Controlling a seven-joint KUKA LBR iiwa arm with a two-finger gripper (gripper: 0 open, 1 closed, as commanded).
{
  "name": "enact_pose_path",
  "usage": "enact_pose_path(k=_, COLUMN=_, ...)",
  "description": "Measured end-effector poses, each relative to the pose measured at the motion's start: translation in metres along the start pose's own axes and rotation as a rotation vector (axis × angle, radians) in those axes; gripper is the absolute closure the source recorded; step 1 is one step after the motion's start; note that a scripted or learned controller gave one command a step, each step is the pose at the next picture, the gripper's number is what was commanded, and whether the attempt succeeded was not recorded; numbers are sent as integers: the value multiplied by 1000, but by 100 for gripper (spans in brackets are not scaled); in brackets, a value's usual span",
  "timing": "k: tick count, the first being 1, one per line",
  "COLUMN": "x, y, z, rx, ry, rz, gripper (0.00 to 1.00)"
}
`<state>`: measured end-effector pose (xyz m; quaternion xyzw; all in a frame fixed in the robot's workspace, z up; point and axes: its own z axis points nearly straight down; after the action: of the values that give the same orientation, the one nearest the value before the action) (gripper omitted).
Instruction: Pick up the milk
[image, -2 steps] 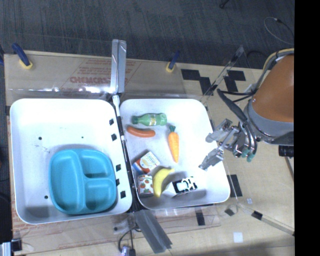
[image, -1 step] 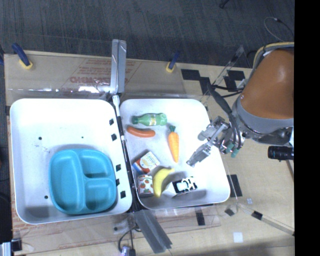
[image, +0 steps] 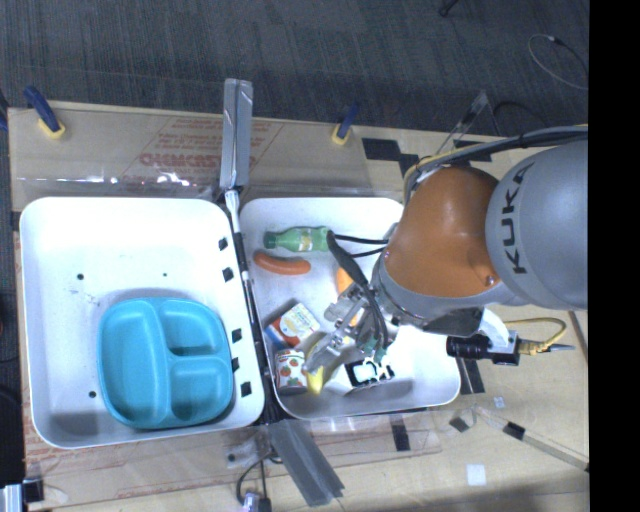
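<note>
A small white carton with an orange and blue label (image: 297, 321), which looks like the milk, lies tilted in the right bin (image: 430, 392) near its left wall. Just in front of it stands a second small carton with a red and brown print (image: 289, 369). My gripper (image: 345, 335) hangs low over the bin's middle, immediately right of both cartons and close to the white one. The orange-banded wrist (image: 445, 235) hides the right part of the bin.
The right bin also holds a green bottle (image: 297, 239), a sausage (image: 283, 265), an orange piece (image: 344, 280), a yellow item (image: 317, 377) and a black-and-white item (image: 368, 373). A blue divided tray (image: 165, 362) lies in the left bin (image: 60, 240).
</note>
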<state>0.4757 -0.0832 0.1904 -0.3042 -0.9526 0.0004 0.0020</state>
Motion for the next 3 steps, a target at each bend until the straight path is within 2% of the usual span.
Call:
enact_pose_path(k=1, x=-2, y=22, z=-56, rx=-2, ry=-4, rz=-87, gripper=0)
enact_pose_path(k=2, x=29, y=56, z=-1, rx=-1, ry=-3, rz=-266, gripper=0)
enact_pose_path(k=3, x=1, y=65, z=-2, rx=-1, ry=-5, rz=-337, gripper=0)
